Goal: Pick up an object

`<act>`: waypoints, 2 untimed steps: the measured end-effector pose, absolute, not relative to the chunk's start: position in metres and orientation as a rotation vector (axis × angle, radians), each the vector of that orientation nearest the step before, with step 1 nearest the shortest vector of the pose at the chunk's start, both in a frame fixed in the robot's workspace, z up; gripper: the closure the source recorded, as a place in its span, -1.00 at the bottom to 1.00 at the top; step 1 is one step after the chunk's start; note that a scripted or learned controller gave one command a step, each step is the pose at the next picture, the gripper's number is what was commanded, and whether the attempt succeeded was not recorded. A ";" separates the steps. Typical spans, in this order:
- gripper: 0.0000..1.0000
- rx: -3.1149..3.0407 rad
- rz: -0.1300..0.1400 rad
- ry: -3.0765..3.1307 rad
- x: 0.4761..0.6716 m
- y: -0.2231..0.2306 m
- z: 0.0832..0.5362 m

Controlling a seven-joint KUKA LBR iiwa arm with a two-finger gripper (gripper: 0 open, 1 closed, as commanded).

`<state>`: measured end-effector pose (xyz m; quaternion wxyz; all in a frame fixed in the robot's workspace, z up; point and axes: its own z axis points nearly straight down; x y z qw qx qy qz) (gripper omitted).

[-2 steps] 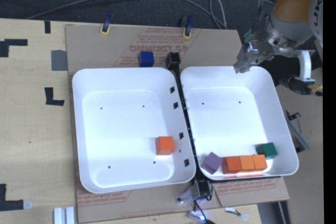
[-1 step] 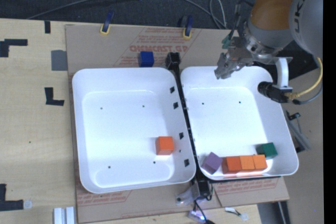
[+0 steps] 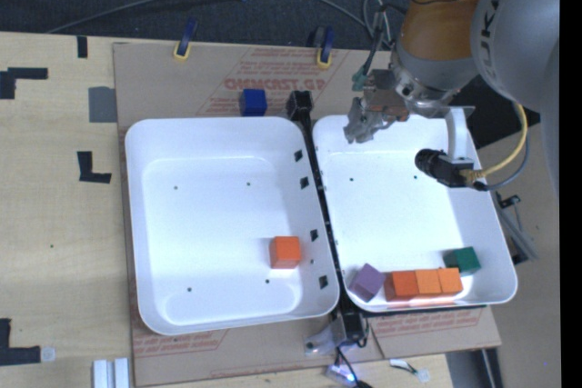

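Orange rectangular block [image 3: 424, 284], the long one lying flat in the right-hand white plastic bin [image 3: 400, 195], runs its long axis left to right along that bin's near wall, close against the rim there; a small purple cube [image 3: 366, 281] sits just beside its left end and a small dark green cube [image 3: 464, 260] sits near its right end, toward the bin's near right corner. Far from these, the grey two-finger gripper [image 3: 361, 126] hangs over the bin's far left corner; whether its claw is apart or together I cannot tell. Most of this bin's floor between gripper and blocks lies bare. One small orange cube [image 3: 285, 252] rests in the left-hand white bin [image 3: 182, 195], well off its walls
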<state>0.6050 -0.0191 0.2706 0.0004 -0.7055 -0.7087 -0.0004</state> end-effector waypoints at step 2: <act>1.00 -2.216 0.000 -2.225 0.571 0.075 0.261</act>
